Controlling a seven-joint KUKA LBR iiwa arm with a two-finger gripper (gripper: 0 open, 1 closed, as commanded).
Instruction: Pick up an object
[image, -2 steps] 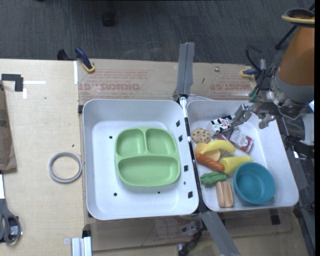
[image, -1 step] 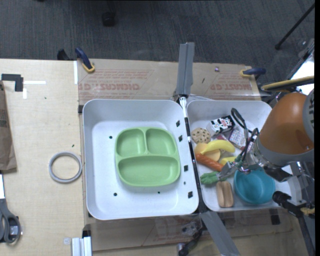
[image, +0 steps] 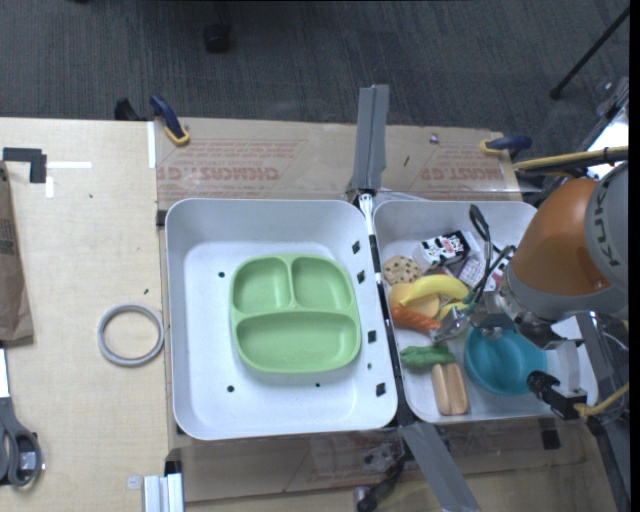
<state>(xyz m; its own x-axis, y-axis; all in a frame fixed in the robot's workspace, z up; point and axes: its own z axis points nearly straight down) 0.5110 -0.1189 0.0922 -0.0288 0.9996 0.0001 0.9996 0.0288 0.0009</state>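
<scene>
We see a pale wooden bench (image: 80, 250) bearing two white bins. The left bin (image: 190, 330) holds one green divided plate (image: 295, 313), with bare floor around it. The right bin (image: 400, 390) is crowded: one banana (image: 428, 289), one cookie (image: 400, 268), one carrot (image: 412, 319), one green pod (image: 427, 354), one wooden block (image: 450, 388) and one blue bowl (image: 500, 362). Beside the banana, the gripper (image: 462, 318) hangs low among them; whether it grips anything we cannot tell. One grey ring (image: 131, 334) lies left of the plate's bin.
</scene>
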